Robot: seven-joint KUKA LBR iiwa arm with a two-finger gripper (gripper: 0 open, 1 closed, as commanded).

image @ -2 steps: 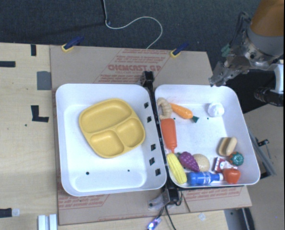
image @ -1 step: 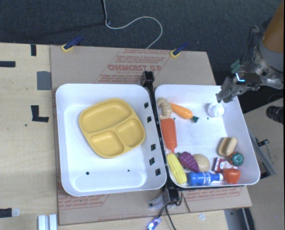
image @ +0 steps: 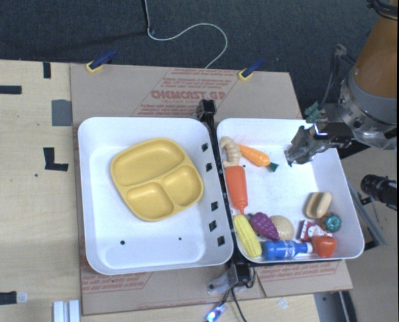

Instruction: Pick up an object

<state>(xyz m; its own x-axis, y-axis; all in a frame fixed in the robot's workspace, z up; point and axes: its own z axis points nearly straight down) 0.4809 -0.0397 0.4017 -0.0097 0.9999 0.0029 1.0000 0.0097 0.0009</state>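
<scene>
No object is seen between the fingers of the claw [image: 298, 154]; whether they are spread or closed cannot be told, since the dark parts merge at this angle. The claw is held over the upper part of the right bin [image: 333, 180], judged to be a hover above the pile before a descent.

Nearest candidate: a small carrot [image: 254, 155], lying just left of the claw, orange with a green tip, tapered and smooth like moulded plastic. It is judged a fair target because it lies apart from its neighbours.

Further left, against the bin's inner wall, a longer orange carrot [image: 237, 186] with a pale, knobbly top is noted.

Below the claw, toys are crowded along the near edge: a corn cob [image: 247, 236], yellow and ridged; a purple grape bunch [image: 264, 225], bumpy; a blue bottle [image: 285, 249] on its side; a hot-dog bun [image: 317, 204], tan and rounded; a red tomato-like piece [image: 325, 246]. Crowding is judged to hamper a clean grip there.

Well left of the claw, the left bin [image: 98, 180] bears a yellow divided plate [image: 157, 178], glossy, three compartments.
</scene>
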